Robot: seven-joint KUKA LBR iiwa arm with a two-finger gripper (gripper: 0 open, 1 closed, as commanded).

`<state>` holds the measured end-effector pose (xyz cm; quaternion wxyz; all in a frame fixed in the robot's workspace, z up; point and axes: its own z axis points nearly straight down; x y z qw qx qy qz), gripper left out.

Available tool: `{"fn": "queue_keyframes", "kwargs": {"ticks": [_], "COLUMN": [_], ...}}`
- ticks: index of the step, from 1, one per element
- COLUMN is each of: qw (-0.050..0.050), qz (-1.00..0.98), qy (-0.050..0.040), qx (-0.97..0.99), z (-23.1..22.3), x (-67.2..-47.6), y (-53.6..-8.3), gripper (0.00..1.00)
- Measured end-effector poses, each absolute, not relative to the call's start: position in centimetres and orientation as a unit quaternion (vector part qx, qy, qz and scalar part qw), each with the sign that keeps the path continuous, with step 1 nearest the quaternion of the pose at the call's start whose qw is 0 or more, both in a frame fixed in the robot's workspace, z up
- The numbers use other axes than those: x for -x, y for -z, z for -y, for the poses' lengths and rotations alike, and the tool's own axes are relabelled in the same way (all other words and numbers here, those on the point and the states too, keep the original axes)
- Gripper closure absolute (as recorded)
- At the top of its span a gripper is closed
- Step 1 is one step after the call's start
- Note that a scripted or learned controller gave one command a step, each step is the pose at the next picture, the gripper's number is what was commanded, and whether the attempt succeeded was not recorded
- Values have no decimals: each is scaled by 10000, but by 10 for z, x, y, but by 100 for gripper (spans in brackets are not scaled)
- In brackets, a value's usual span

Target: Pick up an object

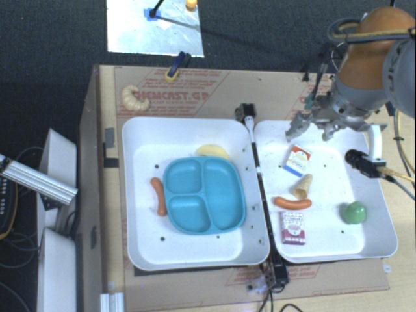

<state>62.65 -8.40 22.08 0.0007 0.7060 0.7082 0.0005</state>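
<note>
Below the open, empty claw (314, 130) lie a red-white-blue carton (297, 160), one cone (301, 186), one green ball (355, 212), and two sausages (292, 203) (158, 196).

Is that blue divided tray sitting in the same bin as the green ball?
No, the blue tray lies in the left bin, the green ball in the right bin.

Foil sheet (155, 18) on dark carpet (52, 57) (small orange ball (190, 3) atop)

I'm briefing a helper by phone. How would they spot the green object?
Look in the right-hand white bin, at its near right corner. The green ball sits there alone, right of the sausage; it is the only round green thing.
</note>
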Motion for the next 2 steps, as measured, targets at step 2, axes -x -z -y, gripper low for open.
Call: {"fn": "queue_keyframes", "kwargs": {"ticks": [2], "qw": [5], "qz": [-7075], "qy": [-2], "qx": [-7067], "z": [116], "x": [-570], "y": [-84], "gripper": [0]}}
